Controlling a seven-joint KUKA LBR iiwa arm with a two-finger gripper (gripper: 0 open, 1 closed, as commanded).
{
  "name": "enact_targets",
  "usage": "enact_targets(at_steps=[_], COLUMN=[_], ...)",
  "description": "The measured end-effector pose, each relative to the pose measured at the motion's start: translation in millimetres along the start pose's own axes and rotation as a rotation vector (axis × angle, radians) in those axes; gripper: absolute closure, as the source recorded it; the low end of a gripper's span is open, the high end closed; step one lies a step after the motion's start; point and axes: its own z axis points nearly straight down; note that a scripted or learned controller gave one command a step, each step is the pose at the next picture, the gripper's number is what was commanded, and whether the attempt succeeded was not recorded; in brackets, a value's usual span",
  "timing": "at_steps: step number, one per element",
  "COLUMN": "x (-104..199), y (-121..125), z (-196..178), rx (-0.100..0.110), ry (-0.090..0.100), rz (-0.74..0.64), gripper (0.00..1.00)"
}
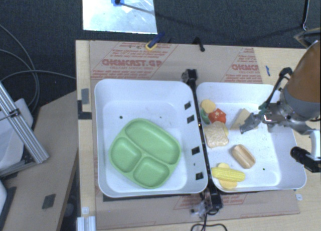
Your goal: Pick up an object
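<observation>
The right bin (pixel 288 177) holds several toy foods. A yellow piece (pixel 207 105) and a red piece (pixel 217 116) lie at its left, with a tan cracker-like square (pixel 216 135) just below them. A beige wedge (pixel 241 117) sits near the middle. A brown bun (pixel 243 156) and a yellow corn cob (pixel 228 174) are toward the front. My gripper (pixel 250 124) reaches in from the right and hangs at the wedge's lower right edge, above the bun. Nothing is visibly held.
In the left bin (pixel 108 99) lies a green divided plate (pixel 144 152). A black clip strip (pixel 193 119) runs along the wall between the bins. The arm's grey body (pixel 301 102) covers the right bin's right side. Bare bin floor shows at the front right (pixel 271 167).
</observation>
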Motion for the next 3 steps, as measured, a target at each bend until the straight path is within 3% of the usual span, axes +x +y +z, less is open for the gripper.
enact_targets(at_steps=[1,2,3], x=[-6,29,27], y=[-42,-23,-23], z=[111,120,109], rx=[0.012,0.0,-0.003], ry=[0.003,0.001,0.0], rz=[0.005,-0.004,0.0], gripper=[0.0,0.0,1.0])
